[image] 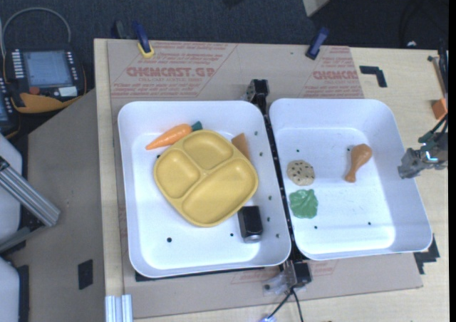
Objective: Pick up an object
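White plastic bins sat side by side on the bench. The gripper (420, 159) hung at the right rim of the right bin (370, 110), small and partly cut off in the view; whether it was open or shut could not be told. Nothing was visibly held.

Right bin contents: drumstick (358, 161) toward the right, tan-orange, bulbous at the far end and tapering to a thin shank, lying at a slant; cookie (301, 172) near the left wall, flat, round, speckled; green lettuce piece (303, 204) just nearer than the cookie, flat with a ruffled edge.

Left bin (135, 192): yellow divided plate (206, 178) in the middle, carrot (169, 136) at its far-left edge, small dark block (249, 221) at its near-right edge, brown piece (241, 144) by the divider.

Judged target: drumstick, being closest to the gripper.

Risks noted:
- Rounded, tapered shape may squirt out sideways if pinched off-centre.
- A descent so close to the rim could catch the bin wall.
- Cookie and lettuce lie flat on the floor; fingers would likely close above them or scrape the floor.
- Cookie and lettuce sit near each other, so a grasp there could nudge the other.
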Robot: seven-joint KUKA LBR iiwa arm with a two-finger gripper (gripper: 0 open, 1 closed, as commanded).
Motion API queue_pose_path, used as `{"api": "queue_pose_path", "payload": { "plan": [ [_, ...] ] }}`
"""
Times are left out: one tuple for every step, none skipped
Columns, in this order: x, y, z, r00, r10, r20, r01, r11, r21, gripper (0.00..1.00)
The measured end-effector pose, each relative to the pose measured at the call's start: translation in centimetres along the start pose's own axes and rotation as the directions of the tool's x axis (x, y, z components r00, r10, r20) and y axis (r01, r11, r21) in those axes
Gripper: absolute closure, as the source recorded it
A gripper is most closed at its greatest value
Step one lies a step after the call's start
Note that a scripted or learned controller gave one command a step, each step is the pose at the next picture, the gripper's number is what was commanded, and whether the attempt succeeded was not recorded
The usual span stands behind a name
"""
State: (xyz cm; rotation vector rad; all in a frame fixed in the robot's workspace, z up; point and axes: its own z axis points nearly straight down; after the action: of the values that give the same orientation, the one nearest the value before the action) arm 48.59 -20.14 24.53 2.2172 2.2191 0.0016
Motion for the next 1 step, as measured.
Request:
{"api": "queue_pose_path", "payload": {
  "plan": [
    [4.41, -0.18, 0.26, 1.0, -0.001, -0.003, 0.001, 1.0, 0.005, 1.0]
  ]
}}
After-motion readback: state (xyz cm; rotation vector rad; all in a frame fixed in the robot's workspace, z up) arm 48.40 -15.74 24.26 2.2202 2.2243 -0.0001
